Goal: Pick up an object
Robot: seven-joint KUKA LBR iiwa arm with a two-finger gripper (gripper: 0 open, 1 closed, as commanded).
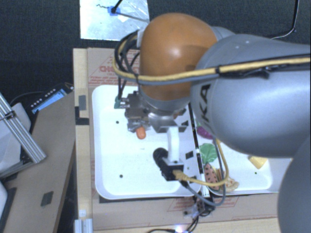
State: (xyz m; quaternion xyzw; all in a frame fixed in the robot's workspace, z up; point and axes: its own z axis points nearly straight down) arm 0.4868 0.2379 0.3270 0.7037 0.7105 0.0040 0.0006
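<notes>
The gripper (144,123) hangs low over a white bin (116,152); I cannot tell how wide it is. A small orange piece (141,134) sits just beneath it, apparently not lifted yet.

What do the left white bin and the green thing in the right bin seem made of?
The left bin looks like smooth moulded white plastic, going by its rounded rim and sheen. The green thing may be soft plastic or fabric: crinkled, matte.
</notes>
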